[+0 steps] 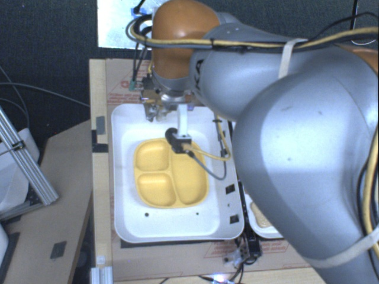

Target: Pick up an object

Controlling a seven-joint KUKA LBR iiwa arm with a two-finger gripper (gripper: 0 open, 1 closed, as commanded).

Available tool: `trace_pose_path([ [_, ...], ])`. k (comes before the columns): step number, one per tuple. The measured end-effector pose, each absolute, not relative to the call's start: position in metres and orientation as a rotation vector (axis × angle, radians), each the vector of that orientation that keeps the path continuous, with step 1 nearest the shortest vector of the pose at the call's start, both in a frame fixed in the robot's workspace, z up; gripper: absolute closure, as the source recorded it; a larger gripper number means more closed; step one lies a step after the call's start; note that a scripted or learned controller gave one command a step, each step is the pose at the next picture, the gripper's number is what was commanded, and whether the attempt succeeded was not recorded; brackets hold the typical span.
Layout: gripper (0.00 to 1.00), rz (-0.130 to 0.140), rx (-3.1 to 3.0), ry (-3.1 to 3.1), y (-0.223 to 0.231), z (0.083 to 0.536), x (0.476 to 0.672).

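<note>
Plate: yellow three-compartment plate (172, 173), lying flat near the middle of the left bin (127, 218), clear of its walls.
Handling: looks like moulded plastic, so light, stiff, smooth and likely slippery; not fragile.
Hold: the raised rim or a dividing ridge; the flat compartment floors offer nothing to pinch.
Tool: the tool (161, 106) hangs over the bin's far edge, beyond the plate and not touching it; apart or together, cannot tell.
Right bin: the right bin (260, 231) sits mostly behind the arm; something pale tan inside, possibly another dish.
Table: the table (98, 99) carries both bins.
</note>
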State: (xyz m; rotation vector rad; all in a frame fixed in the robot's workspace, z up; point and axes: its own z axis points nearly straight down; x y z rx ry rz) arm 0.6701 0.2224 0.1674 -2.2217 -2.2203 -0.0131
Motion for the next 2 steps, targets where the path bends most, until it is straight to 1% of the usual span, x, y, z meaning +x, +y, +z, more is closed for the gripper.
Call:
trace_pose_path([
  [1, 1.0, -0.024, -2.214, -2.233, 0.236, 0.321, 0.581],
  [2, 1.0, 0.007, -2.22, -2.22, 0.226, 0.084, 0.581],
])
